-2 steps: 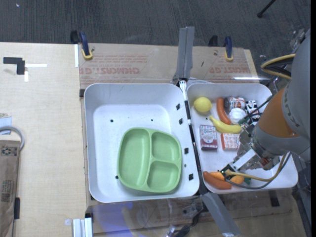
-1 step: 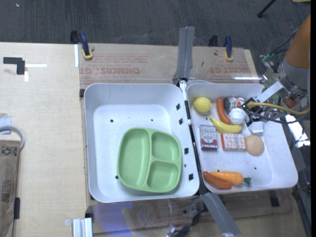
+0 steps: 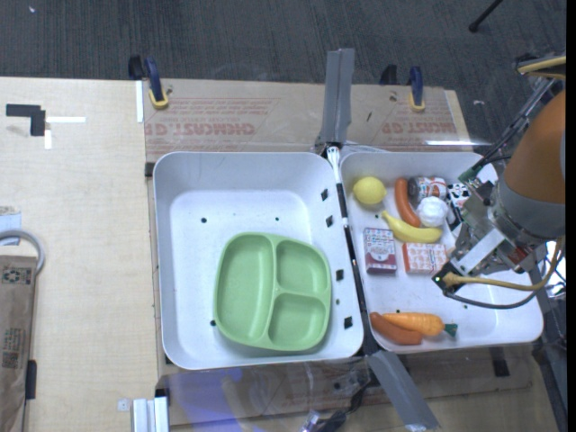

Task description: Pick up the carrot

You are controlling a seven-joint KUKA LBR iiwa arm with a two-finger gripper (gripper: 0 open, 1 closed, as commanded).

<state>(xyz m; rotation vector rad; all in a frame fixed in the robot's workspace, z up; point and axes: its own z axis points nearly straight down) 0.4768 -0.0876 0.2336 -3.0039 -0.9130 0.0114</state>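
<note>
The carrot [image 3: 412, 322], orange with a small green top pointing right, lies along the front wall of the right bin [image 3: 531, 329]. A darker orange-red piece [image 3: 394, 334] rests against its front left side. My gripper [image 3: 470, 234] hangs over the right part of the same bin, behind and to the right of the carrot and clearly apart from it. Nothing is visibly held.
The back of the right bin holds a lemon [image 3: 368, 191], an orange-red sausage-like piece [image 3: 406, 202], a banana [image 3: 412, 229], a white ball [image 3: 433, 211] and two small red-and-white cartons [image 3: 381, 250]. A green divided plate [image 3: 274, 292] lies in the left bin [image 3: 180, 241].
</note>
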